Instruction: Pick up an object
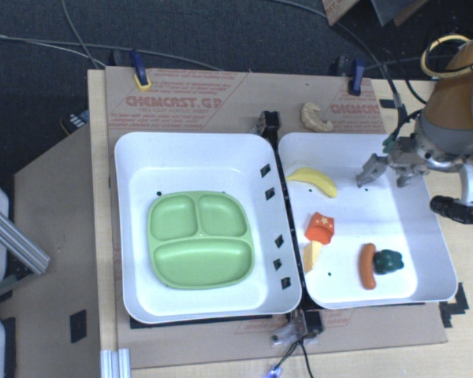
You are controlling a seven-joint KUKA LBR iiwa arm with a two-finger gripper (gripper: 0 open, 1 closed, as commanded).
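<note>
Camera view, banana [314, 181] left of open fingers [368, 171], apart

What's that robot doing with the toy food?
The robot arm reaches in from the right, and its gripper hangs open over the right bin. It isn't holding anything yet. In that bin lie a banana, an orange-red piece with a pale yellow piece just below it, a sausage and a dark green piece. The banana is nearest the gripper. The left bin holds a green divided plate.
</note>
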